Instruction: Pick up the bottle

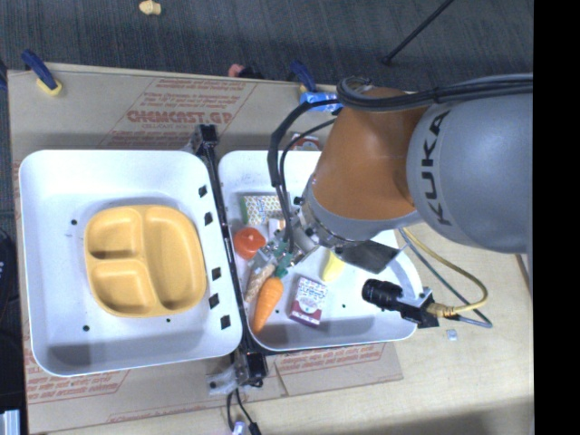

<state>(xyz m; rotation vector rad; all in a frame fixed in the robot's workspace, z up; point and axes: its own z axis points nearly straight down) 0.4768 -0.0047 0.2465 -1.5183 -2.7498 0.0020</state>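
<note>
- The grey arm point(471, 170), with its orange band point(372, 161), reaches in from the right and hangs low over the right bin point(399, 329), hiding much of its floor.
- The gripper point(283, 247) sits near the bin's left side, above a small clutter of items; whether its fingers are apart or together cannot be told from this angle.
- Nothing that can be clearly made out as the bottle is seen; a pale yellow object point(332, 265) peeks out from under the wrist, but what it is cannot be told.
- Beside the gripper lie a small red-orange ball point(249, 239), a carrot point(265, 302) and a small purple-and-white packet point(309, 299); a speckled green packet point(261, 208) lies farther back.
- The left bin point(45, 270) holds a yellow divided plate point(145, 259).
</note>
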